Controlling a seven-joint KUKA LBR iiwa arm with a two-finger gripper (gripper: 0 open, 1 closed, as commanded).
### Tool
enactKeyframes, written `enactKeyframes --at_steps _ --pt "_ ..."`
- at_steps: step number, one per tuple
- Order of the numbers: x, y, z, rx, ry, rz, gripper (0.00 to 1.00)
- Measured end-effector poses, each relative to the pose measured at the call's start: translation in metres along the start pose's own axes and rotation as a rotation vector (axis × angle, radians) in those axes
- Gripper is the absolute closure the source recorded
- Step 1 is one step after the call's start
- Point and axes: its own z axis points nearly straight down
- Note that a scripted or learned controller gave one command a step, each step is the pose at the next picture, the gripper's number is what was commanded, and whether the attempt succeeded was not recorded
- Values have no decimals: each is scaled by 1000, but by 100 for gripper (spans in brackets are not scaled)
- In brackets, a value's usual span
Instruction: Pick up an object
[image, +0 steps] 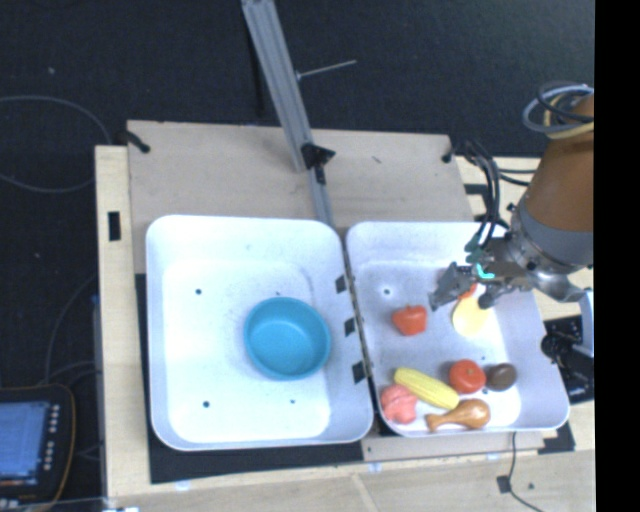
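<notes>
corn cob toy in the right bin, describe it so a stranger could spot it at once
Look in the right-hand shallow white bin, along its near edge. The long yellow plastic corn cob lies slanted between a pink lump and a round red tomato; nothing else there is long and yellow.

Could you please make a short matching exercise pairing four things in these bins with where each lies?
Things:
1. blue bowl
2. corn
3. drumstick
4. yellow fruit

Places:
A. by the right bin's near rim
B. middle of the left bin
C. right under the end effector
D. between the pink and the red-orange pieces

Pairs: 1-B, 2-D, 3-A, 4-C
</notes>
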Motion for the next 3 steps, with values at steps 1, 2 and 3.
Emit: enactKeyframes --at_steps 1,2,3 --pt "0 1 -2 -4 0 0 0" --pt "-4 -3 43 3 -3 6 0" --pt "-14 0 91 3 -3 6 0"
